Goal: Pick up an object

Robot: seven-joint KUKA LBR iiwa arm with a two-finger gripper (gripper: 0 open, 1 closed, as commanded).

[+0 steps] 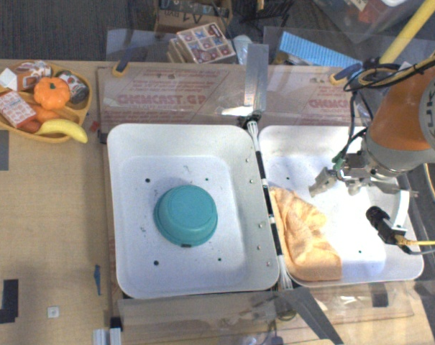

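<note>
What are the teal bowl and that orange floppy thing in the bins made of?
The teal bowl, lying upside down in the left bin, looks like hard plastic: smooth, evenly coloured, with a soft sheen. The orange cloth in the right bin seems to be soft fabric: it lies crumpled, with folds and a matt surface.

The arm is running off the right edge. The claw is blurring, so its fingers are too unclear to read.

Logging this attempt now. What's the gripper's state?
Gripper: over the right bin, above the orange cloth; open or closed cannot be told, and nothing shows between its fingers.
</note>
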